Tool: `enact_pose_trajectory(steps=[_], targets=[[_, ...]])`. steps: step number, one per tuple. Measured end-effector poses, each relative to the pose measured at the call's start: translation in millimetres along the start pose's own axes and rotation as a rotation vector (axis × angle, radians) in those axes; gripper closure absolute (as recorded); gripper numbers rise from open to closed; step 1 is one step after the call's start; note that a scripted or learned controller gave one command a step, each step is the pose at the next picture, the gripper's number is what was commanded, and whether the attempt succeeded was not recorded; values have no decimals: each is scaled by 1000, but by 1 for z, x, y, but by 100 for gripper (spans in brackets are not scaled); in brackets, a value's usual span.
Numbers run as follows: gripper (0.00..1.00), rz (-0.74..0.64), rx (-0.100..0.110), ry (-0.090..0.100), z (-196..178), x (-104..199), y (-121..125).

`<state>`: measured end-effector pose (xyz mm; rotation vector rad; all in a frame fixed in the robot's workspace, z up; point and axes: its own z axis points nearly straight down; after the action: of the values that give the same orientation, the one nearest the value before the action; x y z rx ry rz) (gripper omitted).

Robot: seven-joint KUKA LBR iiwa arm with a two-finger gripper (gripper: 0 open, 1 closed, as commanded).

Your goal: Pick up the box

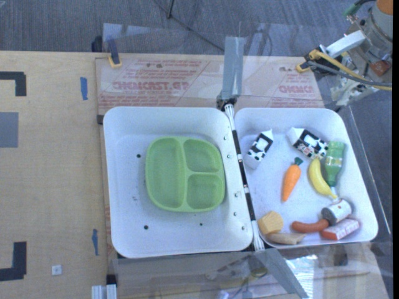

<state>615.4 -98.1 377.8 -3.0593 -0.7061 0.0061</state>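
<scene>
Two white bins were seen side by side on the bench. In the left bin [118, 167] a green divided plate [185, 174] lay near the middle. The right bin [361, 185] held the loose items. The box [340, 229], red and white, lay flat in the near right corner, just beside a small white can [336, 211] and at the end of a red sausage [308, 225]. A piece of cheese [270, 221] and a pale bread roll [285, 238] were placed along the near edge. An orange carrot [290, 179] lay in the middle, with a yellow banana [319, 178] to its right and a green bottle [334, 160] touching the banana. Two black-and-white cartons [259, 148] [310, 144] were seen toward the far side. The arm [368, 39] was held outside the bins, above the far right corner; whether the claw was open or closed could not be told.
</scene>
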Motion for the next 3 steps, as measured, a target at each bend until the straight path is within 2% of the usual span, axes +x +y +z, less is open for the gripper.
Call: enact_pose_trajectory(steps=[1,2,3], targets=[[100,-171,-4,3,-33,-36,7],[100,-174,-5,3,-44,-34,6],[100,-392,-6,4,-57,-13,-14]])
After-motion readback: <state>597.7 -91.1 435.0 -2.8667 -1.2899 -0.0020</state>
